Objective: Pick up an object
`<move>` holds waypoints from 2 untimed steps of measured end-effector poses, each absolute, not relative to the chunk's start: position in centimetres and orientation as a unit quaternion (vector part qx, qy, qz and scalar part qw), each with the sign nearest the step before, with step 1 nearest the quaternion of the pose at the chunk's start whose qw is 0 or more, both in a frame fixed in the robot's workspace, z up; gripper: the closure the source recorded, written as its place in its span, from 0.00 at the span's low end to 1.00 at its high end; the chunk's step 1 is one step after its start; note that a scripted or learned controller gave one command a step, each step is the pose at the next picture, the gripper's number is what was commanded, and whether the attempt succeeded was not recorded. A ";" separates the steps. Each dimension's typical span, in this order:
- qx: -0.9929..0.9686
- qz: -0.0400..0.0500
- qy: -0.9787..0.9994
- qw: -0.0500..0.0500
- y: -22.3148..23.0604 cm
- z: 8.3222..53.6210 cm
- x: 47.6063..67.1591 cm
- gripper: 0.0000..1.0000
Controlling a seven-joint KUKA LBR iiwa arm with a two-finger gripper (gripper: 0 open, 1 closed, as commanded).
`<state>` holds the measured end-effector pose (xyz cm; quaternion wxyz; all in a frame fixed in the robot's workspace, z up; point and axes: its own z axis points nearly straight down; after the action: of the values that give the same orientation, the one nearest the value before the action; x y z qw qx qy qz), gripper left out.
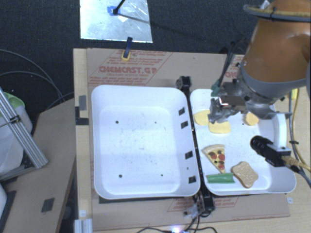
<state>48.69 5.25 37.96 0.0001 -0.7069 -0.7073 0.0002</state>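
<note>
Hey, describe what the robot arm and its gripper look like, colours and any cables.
The arm is bulky and rounded, with a glossy orange band above a grey wrist shell. Thin dark cables run down beside it to the gripper, a compact dark grey metal block with small shiny patches.

We find the left bin (104, 144) open from wall to wall, its white floor free for a straight descent. The right bin (286, 181) is tighter. The arm's gripper (217, 114) and its orange-banded wrist (279, 28) overhang the far half, above 2 pale yellow pieces (201, 117), with a 3rd yellow piece (251, 119) near them. Along the front wall, a pizza slice (215, 157), a green strip (220, 178) and a toast slice (244, 174) leave only narrow gaps. Black clips (184, 124) line the shared rims.
</note>
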 end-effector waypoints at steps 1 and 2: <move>-0.704 -0.001 -0.711 0.000 12.3 36.2 48.6 1.00; -0.704 -0.002 -0.710 -0.001 11.9 37.4 48.7 1.00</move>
<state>48.75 11.94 37.45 -0.0011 -0.7038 -0.7104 -0.0020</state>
